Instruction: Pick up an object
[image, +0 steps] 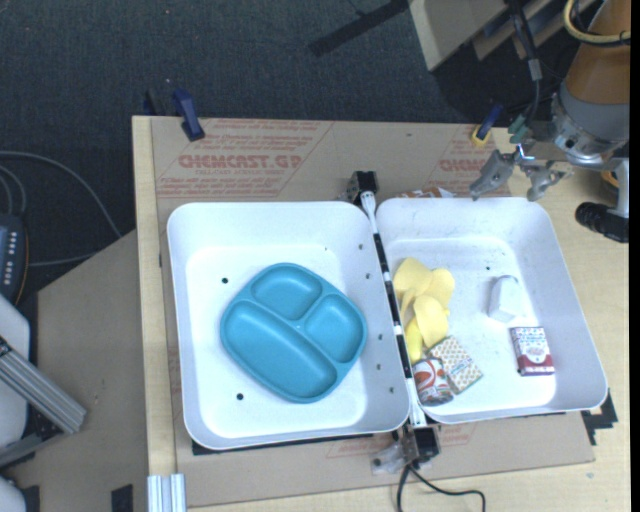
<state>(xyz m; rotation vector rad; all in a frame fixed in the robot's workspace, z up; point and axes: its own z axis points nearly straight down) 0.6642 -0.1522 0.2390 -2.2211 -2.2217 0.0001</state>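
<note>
My gripper (514, 178) hangs open above the far rim of the right bin (570, 250), with nothing between its fingers. In that bin lie yellow bananas (422, 303) along the left wall, a white mouse-like object (503, 296) in the middle, a small red and white carton (532, 351) at the right, and a patterned packet (445, 369) near the front left. All of them sit well in front of the gripper.
The left bin (200, 240) holds a blue divided plate (291, 330). A black clamp (362, 186) sits at the far end of the join between the bins. The brown cardboard bench (260, 150) surrounds both bins.
</note>
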